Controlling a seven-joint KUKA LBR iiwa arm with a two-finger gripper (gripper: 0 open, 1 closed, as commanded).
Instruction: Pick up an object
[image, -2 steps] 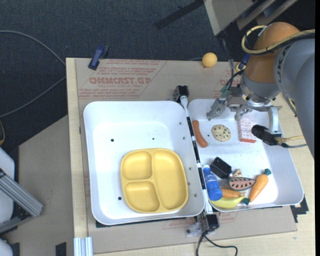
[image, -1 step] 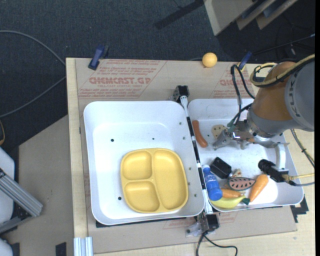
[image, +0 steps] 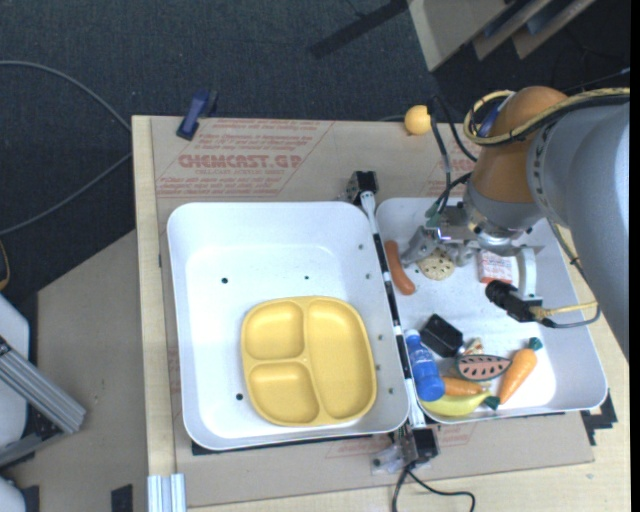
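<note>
Over the right white bin (image: 585, 330), the grey arm's gripper (image: 440, 243) hangs above a round speckled cookie (image: 434, 266), its body hiding the cookie's upper edge.

- Evenly and brightly lit from above, with soft, short shadows.
- Mild glare on the white bins (image: 190, 300).
- Slightly grainy, soft in fine detail; dark floor (image: 80, 60) underexposed.

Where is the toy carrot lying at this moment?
The toy carrot lies in the right bin, near its front right corner, beside the watermelon slice and just above the banana.
</note>
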